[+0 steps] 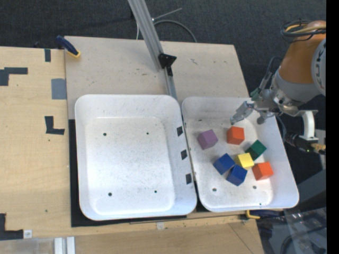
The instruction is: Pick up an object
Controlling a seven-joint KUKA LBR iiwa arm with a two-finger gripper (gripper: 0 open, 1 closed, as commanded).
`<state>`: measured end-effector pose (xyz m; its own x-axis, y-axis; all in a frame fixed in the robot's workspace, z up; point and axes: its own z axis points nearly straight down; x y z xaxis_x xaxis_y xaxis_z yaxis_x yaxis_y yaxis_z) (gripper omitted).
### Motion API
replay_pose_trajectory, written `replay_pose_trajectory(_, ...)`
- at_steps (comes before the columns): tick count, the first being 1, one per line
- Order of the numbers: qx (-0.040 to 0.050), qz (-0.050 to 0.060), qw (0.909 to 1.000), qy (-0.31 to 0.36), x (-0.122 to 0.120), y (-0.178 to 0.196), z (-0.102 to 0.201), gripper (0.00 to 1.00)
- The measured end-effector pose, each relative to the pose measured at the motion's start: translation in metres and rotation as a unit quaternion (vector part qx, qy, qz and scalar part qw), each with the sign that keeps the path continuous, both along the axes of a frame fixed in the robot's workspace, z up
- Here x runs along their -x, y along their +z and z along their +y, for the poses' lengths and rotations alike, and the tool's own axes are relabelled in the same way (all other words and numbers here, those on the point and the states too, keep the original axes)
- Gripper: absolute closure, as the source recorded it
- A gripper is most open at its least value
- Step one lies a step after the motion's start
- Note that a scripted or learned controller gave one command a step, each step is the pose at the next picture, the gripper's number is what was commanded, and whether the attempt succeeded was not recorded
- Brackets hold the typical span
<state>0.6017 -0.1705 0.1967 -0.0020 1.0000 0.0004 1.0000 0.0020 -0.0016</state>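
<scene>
The right bin (212,107) holds several small blocks: a purple one (207,138), an orange-red one (235,135), a green one (257,148), a yellow one (245,160), two blue ones (223,163) (237,174) and another orange one (262,170). My gripper (249,113) hangs over the bin's upper right part, just above and right of the orange-red block (235,135). Its fingers are spread and nothing sits between them.
The left bin (127,157) lies beside the right one. A slanted metal pole (148,28) runs down to the gap between the bins. The arm's orange band (299,62) sits at the right. A blue and yellow clamp (68,45) rests at the bench's far left corner.
</scene>
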Motion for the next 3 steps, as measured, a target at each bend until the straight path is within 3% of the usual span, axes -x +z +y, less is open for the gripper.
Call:
replay_pose_trajectory(1,0.0001,0.0,1.0,0.0,0.0,0.0,0.0,0.0)
replay_pose_trajectory(3,0.0001,0.002,1.0,0.0,-0.01,-0.093,0.001,0.0)
